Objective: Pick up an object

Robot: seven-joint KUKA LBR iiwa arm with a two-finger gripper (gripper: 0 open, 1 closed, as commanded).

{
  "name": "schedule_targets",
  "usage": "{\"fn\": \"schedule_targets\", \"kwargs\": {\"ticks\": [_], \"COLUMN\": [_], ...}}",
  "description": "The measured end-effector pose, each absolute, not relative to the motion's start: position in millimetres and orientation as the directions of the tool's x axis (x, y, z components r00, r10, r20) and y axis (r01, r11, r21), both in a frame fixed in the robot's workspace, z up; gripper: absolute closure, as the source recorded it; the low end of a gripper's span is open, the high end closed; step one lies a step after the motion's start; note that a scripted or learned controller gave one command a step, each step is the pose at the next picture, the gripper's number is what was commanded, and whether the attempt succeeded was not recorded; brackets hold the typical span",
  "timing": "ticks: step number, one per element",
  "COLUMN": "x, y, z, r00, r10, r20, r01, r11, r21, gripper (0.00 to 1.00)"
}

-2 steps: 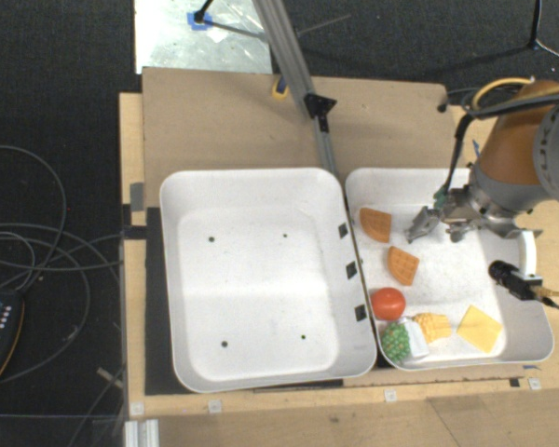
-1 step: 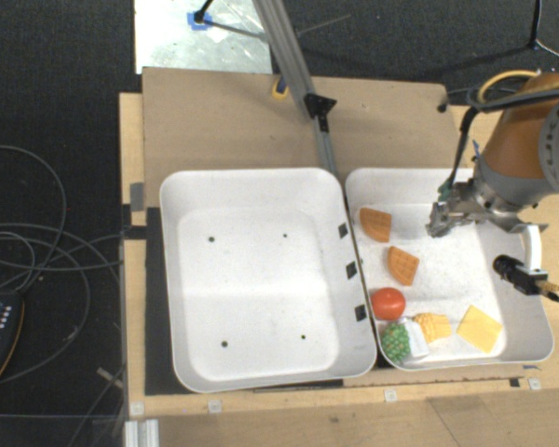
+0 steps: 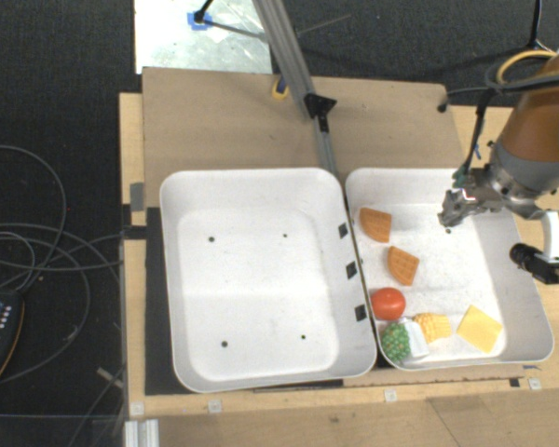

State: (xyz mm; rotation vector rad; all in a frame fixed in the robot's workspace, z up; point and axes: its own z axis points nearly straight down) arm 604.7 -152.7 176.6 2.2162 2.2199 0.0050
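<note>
Approach step: grey arm's claw (image 3: 450,214), finger state impossible to tell, is hovering above the right shallow white plastic bin (image 3: 419,182), needing descent toward the orange waffle-textured toy wedge (image 3: 402,265) lying in that bin's middle.

Fixed overhead slant view of bins (image 3: 261,180)

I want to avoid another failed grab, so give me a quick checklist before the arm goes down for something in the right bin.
1. Gripper above the right bin: ok.
2. Holding anything yet: cannot tell.
3. Directly over a target: not ok; the nearest orange wedge lies to its left in the view.
4. Second orange wedge free of neighbours: ok.
5. Tomato, broccoli and corn crowded: not ok.
6. Yellow cheese block near the wall: cannot tell clearance.
</note>
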Motion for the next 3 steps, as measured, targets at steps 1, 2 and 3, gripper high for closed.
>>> {"fn": "schedule_targets", "kwargs": {"ticks": [1,2,3], "x": [608.7,610.1,619.8], "y": [-159,-160,-97], "z": [222,260,259], "r00": [-0.003,-0.005,-0.011], "r10": [1.0,1.0,1.0], "r20": [-0.002,-0.002,0.002], "r01": [1.0,1.0,1.0], "r11": [0.003,0.005,0.011], "r21": [0.006,0.006,0.003], "gripper": [1.0,1.0,1.0]}}
